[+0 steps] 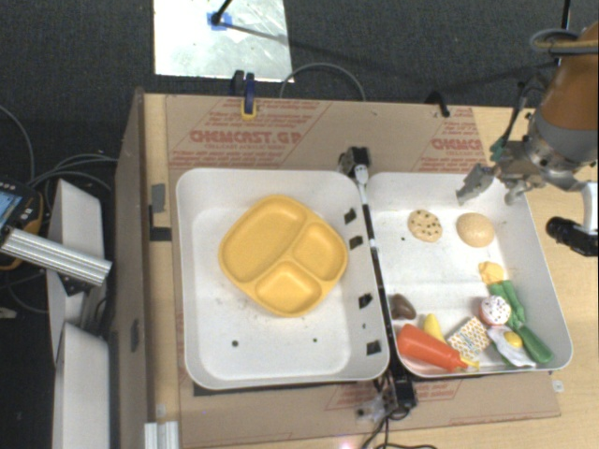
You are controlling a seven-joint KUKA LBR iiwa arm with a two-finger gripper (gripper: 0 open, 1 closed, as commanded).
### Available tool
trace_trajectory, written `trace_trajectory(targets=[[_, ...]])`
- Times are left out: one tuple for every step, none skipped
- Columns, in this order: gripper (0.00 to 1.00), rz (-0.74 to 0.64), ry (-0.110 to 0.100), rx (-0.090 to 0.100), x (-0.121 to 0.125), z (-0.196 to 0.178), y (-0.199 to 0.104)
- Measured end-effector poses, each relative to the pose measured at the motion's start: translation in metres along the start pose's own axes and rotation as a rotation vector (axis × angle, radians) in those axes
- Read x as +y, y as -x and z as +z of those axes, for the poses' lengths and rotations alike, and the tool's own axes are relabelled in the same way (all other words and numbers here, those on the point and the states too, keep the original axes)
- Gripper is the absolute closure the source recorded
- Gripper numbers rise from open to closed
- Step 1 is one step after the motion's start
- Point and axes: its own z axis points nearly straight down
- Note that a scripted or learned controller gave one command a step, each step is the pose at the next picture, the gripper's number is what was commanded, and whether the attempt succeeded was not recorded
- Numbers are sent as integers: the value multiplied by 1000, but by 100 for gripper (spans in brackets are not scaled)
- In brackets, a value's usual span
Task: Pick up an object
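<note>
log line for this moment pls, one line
phase: approach | gripper: open, above right bin far edge, holding nothing | nearest: bread roll, cookie | left bin: yellow tray

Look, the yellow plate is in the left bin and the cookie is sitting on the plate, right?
Not quite. The yellow plate is in the left bin, but the cookie isn't on it. The camera view shows the cookie lying on the floor of the right bin, beside the bread roll.

R bin: open floor mid-left; toys crowd bottom-right corner, cookie & maybe bun up top.
</note>
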Motion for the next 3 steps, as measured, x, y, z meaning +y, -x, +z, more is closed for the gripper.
trace_trajectory(targets=[[0,3,0,-2,40,78,42],[0,3,-7,2,-15,131,40],[0,2,-5,3,-76,128,-2]])
